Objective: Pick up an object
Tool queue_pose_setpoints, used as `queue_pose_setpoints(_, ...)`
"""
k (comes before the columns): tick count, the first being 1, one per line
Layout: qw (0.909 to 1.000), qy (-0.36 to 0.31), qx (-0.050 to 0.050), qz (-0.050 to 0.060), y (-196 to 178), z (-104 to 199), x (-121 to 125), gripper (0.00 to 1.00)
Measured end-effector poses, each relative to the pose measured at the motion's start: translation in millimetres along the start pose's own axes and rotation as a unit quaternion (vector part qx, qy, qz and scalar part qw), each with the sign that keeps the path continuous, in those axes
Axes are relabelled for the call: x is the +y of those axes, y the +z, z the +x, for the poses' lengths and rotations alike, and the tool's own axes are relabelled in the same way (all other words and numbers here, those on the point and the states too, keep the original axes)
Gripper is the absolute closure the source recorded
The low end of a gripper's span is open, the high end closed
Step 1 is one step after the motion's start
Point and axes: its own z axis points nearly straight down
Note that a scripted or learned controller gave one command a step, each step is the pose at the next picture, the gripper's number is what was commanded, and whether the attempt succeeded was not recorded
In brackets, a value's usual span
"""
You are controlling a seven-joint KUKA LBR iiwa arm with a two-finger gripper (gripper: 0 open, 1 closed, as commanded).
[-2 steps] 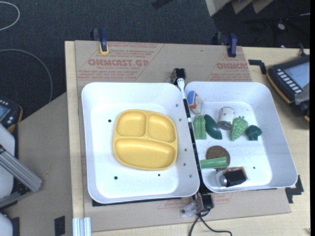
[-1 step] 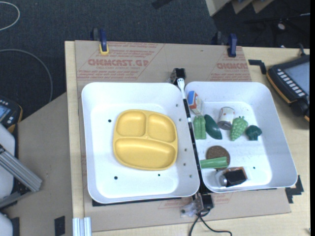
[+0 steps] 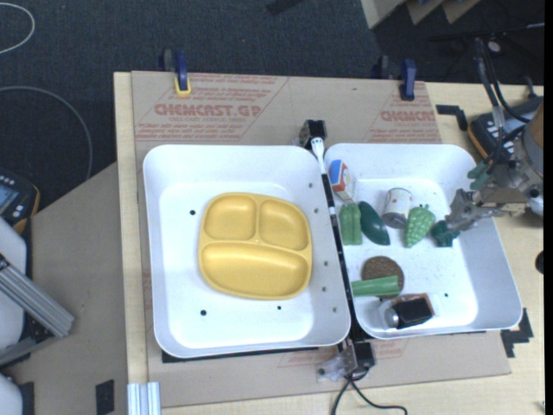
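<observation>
Claw [image 3: 451, 225] sits low in the right bin [image 3: 494, 299] beside the grapes [image 3: 419, 224] (grip state unreadable), so center over them before closing.

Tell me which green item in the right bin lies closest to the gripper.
The small dark teal piece lies right at the gripper, at the tips. The bumpy light green bunch comes next; the other green items lie farther left.

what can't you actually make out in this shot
- End effector in the camera view: too small and blurred to tell whether it holds the teal piece at its tip.
- Arm: cut off by the right edge.
- Dark object in the right bin: too small to identify.
</observation>
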Motion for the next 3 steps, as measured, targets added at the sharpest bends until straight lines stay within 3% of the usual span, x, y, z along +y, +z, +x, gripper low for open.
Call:
queue_pose_setpoints(1, 1.0, 0.001, -0.001, 0.0, 66.9, 76.4, 1.6, 1.0)
queue_pose_setpoints(2, 0.9999, 0.0, -0.001, -0.01, -15.9, 151.3, 3.6, 1.0)
queue_pose_setpoints(3, 1.0, 0.002, -0.002, -0.008, -38.3, 191.8, 3.0, 1.0)
